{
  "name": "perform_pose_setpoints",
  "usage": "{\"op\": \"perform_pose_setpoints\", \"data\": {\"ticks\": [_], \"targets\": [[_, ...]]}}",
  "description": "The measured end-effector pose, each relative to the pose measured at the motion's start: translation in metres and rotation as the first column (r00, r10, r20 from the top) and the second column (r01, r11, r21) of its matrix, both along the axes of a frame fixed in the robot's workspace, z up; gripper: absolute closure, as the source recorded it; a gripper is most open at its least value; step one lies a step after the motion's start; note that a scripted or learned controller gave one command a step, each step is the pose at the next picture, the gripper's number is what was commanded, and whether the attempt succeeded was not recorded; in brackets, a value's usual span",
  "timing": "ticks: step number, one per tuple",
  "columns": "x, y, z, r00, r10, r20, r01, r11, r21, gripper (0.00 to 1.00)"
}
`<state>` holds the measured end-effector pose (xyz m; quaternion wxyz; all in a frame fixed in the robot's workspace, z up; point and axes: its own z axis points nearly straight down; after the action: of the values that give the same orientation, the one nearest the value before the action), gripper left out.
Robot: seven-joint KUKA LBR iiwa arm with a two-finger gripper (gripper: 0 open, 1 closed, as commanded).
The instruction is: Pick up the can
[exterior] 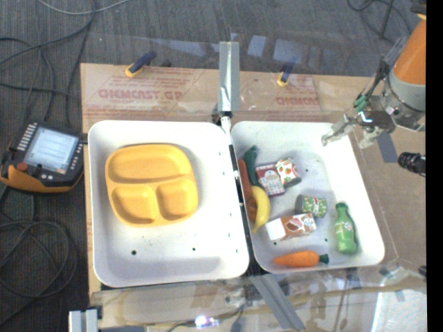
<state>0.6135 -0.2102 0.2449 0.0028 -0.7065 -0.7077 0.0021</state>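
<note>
**Can sits near-left of the jaws, arm parked at far-right bin edge**

Camera view: I've got the gripper (348,124) up at the far-right edge of the right bin (367,185), over the rim, nothing between the fingers. Jaws look spread: one pale finger pokes left over the bin floor, the other sits back toward the wrist. Empty as far as I can see.

The can (312,205) is inside the right bin, roughly mid-bin toward the right side. From the jaws it lies nearer to me and a bit left, so I judge the coming move as a pull toward the near side w/ a small leftward shift, then down. It looks tipped on its side, long axis approx left-right, though it's small and I can't be sure.

Crowding matters: green bottle (344,228) just beside it on the right, a carton (292,226) touching or nearly so at its near-left. Tight for finger clearance, imo.

Count, right bin: 1 can, 1 green bottle, 2 cartons (2nd one (277,176) farther back), 1 banana (259,209), 1 carrot (300,259), plus 1 dark green item and 1 reddish one along the left wall, too narrow to ID. Left bin (104,254): 1 yellow tray (152,183). One arm only.
</note>
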Motion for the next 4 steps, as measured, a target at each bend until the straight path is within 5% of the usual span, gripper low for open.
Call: {"op": "perform_pose_setpoints", "data": {"ticks": [1, 2, 3, 4], "targets": [[0.001, 0.001, 0.005, 1.000, 0.001, -0.006, -0.001, 1.000, 0.000, 1.00], [0.001, 0.001, 0.005, 1.000, 0.001, -0.007, -0.001, 1.000, -0.001, 0.00], [-0.021, 0.044, -0.134, 0.987, -0.161, -0.001, 0.161, 0.987, -0.001, 0.00], [-0.065, 0.048, -0.156, 0.972, -0.233, 0.022, 0.233, 0.972, -0.004, 0.00]]}}
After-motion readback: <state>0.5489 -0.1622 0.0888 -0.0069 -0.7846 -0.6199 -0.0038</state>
